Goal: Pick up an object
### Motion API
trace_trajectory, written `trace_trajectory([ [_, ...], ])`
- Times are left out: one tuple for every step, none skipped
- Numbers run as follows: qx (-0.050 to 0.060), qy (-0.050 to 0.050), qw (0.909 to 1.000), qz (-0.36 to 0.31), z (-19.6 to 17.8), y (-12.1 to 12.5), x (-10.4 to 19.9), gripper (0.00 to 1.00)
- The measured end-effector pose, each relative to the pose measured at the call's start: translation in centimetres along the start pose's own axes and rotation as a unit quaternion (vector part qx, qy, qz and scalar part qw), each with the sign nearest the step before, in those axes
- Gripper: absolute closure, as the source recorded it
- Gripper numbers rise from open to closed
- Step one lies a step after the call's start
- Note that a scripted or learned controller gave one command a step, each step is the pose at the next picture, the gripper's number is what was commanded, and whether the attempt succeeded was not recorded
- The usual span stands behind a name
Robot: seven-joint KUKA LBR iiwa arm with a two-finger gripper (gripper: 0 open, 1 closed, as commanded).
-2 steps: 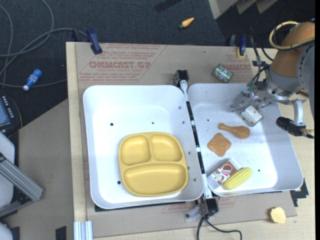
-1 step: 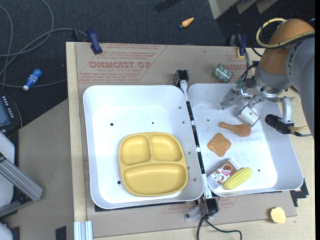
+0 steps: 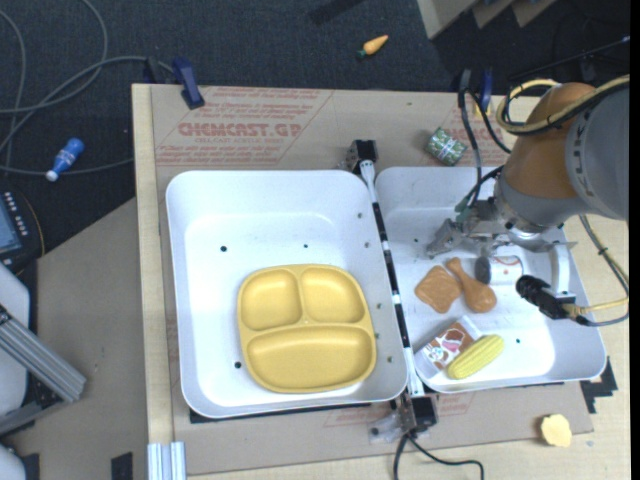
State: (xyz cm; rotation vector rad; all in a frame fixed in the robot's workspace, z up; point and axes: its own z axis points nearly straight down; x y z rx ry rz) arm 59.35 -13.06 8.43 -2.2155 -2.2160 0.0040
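My gripper (image 3: 461, 254) hangs low over the middle of the right bin (image 3: 572, 356), its fingers spread and open, nothing held between them. Just below it lies a brown toy drumstick (image 3: 472, 287), thin end pointing up toward the fingers. A flat brown piece (image 3: 435, 289) rests against the drumstick's left side. At the bin's front edge a yellow corn cob (image 3: 477, 356) lies beside a small red-and-white packet (image 3: 446, 345). A yellow divided plate (image 3: 305, 326) sits in the left bin (image 3: 192, 200).
A small greenish can (image 3: 446, 146) lies on the bench behind the right bin. A yellow lump (image 3: 555, 429) sits on the bench at the front right. The ridge between the two bins (image 3: 385, 258) runs just left of the gripper.
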Motion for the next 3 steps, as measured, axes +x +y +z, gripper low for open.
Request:
trace_trajectory([
  [-0.003, -0.001, 1.0000, 0.001, -0.1, -5.6, -0.3, 0.00],
  [-0.005, -0.002, 1.0000, 0.001, -1.0, -5.3, -0.2, 1.00],
  [-0.008, -0.001, 1.0000, -0.004, -14.2, -8.5, 7.2, 1.00],
])
